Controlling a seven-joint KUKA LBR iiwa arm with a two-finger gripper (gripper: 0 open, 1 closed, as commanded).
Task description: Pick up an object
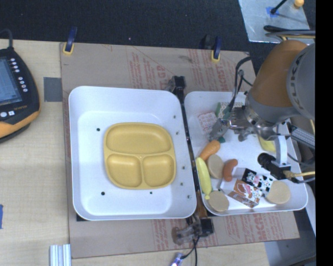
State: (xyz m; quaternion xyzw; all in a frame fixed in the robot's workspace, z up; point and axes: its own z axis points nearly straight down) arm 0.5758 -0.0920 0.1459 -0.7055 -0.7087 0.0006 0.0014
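In the right bin (202, 105) I see the claw (221, 127) above the carrot (210, 149). Can't tell its grip state. Yellow tray (139, 154) sits in the left bin (89, 101).

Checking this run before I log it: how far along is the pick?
Nothing looks picked yet. The carrot, banana and sausage all lie in the right bin. In hand: the gripper sits low over that bin's upper part, just above the carrot, with nothing visibly between its fingers. Left: closing on an item and lifting it. The yellow tray holds no items.
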